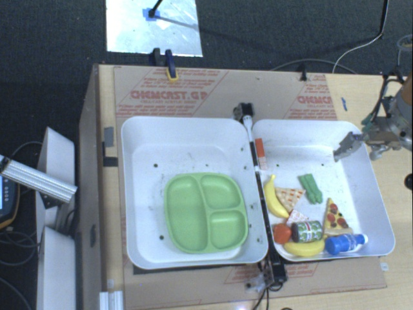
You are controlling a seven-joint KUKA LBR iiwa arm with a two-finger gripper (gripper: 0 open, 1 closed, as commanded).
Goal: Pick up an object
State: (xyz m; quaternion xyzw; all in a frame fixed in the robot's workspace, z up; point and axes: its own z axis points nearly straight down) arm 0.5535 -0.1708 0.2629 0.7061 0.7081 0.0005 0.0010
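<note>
The right bin (361, 173) holds several toy foods along its near side. Among them are a yellow banana (276, 197), a green piece (311, 188), two pizza slices (334, 217), a small can (306, 230), a blue bottle (345, 243), a second banana (303, 249) and a red piece (281, 232). My gripper (358, 148) hangs above the far right part of this bin, apart from all the objects and with nothing seen in it. A green divided plate (206, 212) lies in the left bin (148, 147).
A thin orange-red stick (260, 150) lies against the right bin's left wall, by the divider between the bins. A clamp (244, 112) sits at the far end of the divider. Cables run across the dark floor behind the bench.
</note>
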